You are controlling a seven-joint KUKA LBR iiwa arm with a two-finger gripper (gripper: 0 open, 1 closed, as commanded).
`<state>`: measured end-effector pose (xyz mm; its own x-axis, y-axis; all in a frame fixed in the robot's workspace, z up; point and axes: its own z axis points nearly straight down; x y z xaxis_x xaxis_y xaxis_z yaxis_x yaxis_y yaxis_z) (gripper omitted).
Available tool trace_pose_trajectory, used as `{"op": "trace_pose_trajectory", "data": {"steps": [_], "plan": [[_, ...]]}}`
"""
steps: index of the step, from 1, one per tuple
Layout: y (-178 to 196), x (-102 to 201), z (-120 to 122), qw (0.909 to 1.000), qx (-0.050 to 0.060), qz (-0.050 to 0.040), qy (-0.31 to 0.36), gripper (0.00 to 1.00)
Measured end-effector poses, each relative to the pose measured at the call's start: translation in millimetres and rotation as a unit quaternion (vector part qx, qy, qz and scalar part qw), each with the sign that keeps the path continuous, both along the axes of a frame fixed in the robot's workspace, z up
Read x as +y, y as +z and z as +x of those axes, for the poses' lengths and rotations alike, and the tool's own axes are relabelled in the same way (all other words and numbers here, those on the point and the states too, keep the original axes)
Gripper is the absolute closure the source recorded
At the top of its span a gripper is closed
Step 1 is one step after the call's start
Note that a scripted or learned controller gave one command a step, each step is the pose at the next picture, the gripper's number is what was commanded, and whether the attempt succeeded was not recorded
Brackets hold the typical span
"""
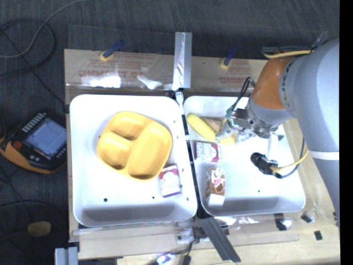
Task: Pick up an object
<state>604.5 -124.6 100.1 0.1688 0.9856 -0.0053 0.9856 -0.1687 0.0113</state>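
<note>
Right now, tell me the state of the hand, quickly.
Hand: low over the right bin, close to the banana; whether it is open, shut or holding anything cannot be told.

Left bin (83,203) holds a big lumpy tray (134,143) with a small carton (170,181) at its right — right bin (287,197) holds a banana (201,127) and two cartons (206,151) along its left wall

Both bins (88,203) are white. The big lumpy mould (134,144) is yellow — so is the banana (201,127). Small cartons (170,181) — white with magenta print.
</note>
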Motion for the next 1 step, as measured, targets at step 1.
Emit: {"op": "trace_pose_trajectory", "data": {"steps": [1], "plan": [[123.5,45.0,-114.5,0.9985,0.007,0.0038,0.055,1.00]]}}
